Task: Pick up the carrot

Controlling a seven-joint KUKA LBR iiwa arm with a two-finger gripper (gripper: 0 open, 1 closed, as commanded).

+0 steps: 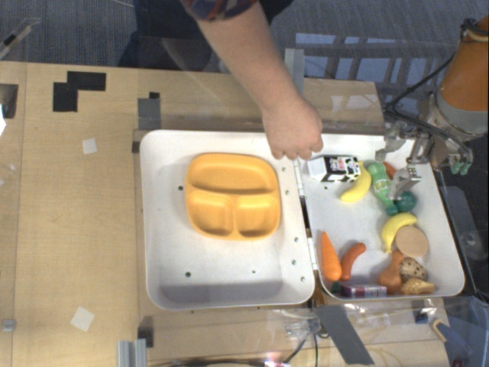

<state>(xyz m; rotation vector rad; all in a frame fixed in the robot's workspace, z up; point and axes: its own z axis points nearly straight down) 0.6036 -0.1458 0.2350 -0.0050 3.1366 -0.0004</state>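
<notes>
Orange tapered carrot [329, 256] by right bin's [451, 228] left wall, pincer [405, 176] seemingly spread

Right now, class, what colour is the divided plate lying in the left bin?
Yellow-orange; the divided plate shows plainly in the camera view.
</notes>
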